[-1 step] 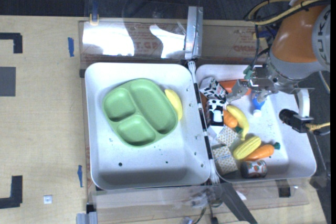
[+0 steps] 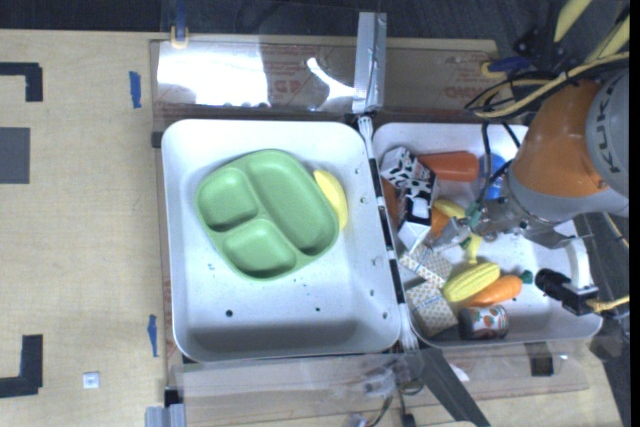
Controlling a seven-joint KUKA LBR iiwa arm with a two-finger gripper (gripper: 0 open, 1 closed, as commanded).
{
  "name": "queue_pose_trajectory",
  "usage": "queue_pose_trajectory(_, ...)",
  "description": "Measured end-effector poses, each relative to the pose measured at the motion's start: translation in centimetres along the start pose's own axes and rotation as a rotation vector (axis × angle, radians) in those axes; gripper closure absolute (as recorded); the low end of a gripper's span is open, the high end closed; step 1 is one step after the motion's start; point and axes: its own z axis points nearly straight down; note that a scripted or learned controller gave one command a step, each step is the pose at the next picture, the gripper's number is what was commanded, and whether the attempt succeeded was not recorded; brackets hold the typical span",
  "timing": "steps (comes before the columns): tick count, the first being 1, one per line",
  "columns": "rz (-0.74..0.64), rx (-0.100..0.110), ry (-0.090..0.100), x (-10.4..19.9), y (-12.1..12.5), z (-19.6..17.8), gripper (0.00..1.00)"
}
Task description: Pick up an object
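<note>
My gripper (image 2: 466, 229) reaches down into the right bin (image 2: 570, 315), in the middle of a pile of small items. Right under it lie a yellow corn cob (image 2: 470, 281) and an orange carrot (image 2: 500, 291). A small yellow piece (image 2: 448, 210) sits just to its left. A black-and-white patterned item (image 2: 410, 174) and a red-orange cylinder (image 2: 452, 165) lie at the bin's back. A small can (image 2: 484, 321) and waffle-patterned pieces (image 2: 428, 267) rest near the front. The arm's orange band (image 2: 560, 150) hides part of the bin's right side.
The left bin (image 2: 200, 315) holds a green divided plate (image 2: 265, 212) with a yellow fruit (image 2: 333, 196) against its right edge. A metal divider post (image 2: 368, 65) stands behind the bins. Cables (image 2: 530, 80) hang at the upper right.
</note>
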Motion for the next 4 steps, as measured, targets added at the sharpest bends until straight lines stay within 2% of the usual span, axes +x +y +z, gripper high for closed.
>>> queue_pose_trajectory(1,-0.073,0.002,0.000,-2.2,-5.1,-0.1,0.00)
queue_pose_trajectory(2,-0.070,-0.005,-0.002,-2.3,-5.0,-1.1,1.00)
queue_pose_trajectory(3,-0.070,-0.004,-0.002,-2.3,-5.0,-1.1,0.00)
queue_pose_trajectory(4,-0.494,0.000,0.001,-4.0,2.0,0.0,0.00)
